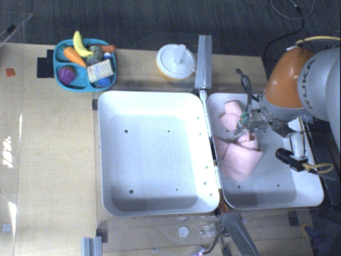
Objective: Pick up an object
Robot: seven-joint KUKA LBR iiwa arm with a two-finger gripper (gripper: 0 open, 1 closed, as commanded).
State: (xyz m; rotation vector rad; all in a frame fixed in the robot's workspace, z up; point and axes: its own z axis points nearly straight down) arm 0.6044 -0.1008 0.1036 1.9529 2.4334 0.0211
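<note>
Pink cloth (240,156) lies crumpled in the right bin (298,193), in that bin's left half, close against the wall it shares with the left bin (154,196). The cloth spreads from near the right bin's upper left corner down toward its middle, with a smaller fold at the top and a broader, fuller fold lower down. The gripper (248,128) sits over the cloth, roughly where the two folds meet, and its dark parts overlap the pink fabric there. How far the jaws stand apart cannot be made out, and whether any cloth is caught between them cannot be told either. The arm (314,84) comes in over the right bin's upper right corner, grey with its orange band (282,79) bulging just above the wrist. A black part (290,159) juts out over the right bin's floor, to the right of the cloth and apart from it. A metal post (202,63) rises from the seam between the two bins at their far edge. Just left of that post, beyond the left bin, stands a white lidded cup (176,62). Farther left, beyond the left bin's far left corner, a blue tray (58,81) holds toy food, among it a banana (81,45) and a carrot (73,56).
</note>
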